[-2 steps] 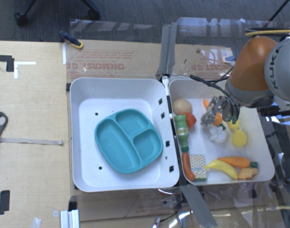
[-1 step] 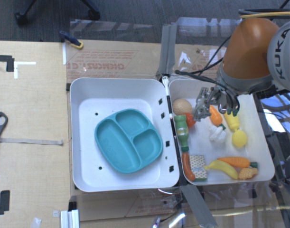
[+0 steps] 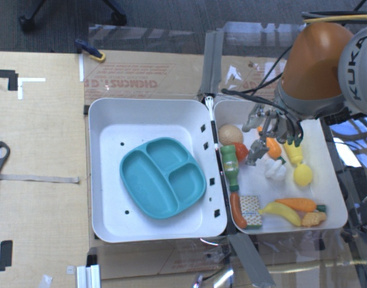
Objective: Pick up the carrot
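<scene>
The carrot, orange with a green stub at its right end, lies on its side near the front of the right bin. It rests against a yellow banana. My gripper hangs below the orange wrist over the middle of that bin, well behind the carrot and apart from it. A small orange toy piece sits right at the gripper's tip. The wrist hides how the gripper stands around that piece.
Around the gripper lie a beige egg, a red tomato, a green bottle, a white piece and yellow toys. A red sausage and a small box lie front left. The left bin holds a blue divided plate.
</scene>
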You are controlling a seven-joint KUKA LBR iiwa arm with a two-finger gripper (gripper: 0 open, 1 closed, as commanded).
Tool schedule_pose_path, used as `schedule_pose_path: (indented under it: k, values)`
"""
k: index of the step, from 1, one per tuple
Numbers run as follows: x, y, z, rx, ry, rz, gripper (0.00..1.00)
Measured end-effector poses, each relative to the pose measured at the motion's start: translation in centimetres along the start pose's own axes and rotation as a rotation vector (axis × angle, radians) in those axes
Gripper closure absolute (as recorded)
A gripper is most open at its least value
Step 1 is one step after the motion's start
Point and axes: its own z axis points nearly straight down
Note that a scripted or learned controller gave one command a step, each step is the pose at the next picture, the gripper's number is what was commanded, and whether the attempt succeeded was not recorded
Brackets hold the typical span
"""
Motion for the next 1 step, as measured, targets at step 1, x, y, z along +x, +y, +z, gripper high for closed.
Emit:
schedule_pose_path:
  k: [1]
  values:
    - [-1.52,-6.13,7.55,0.000,0.003,-0.029,0.00]
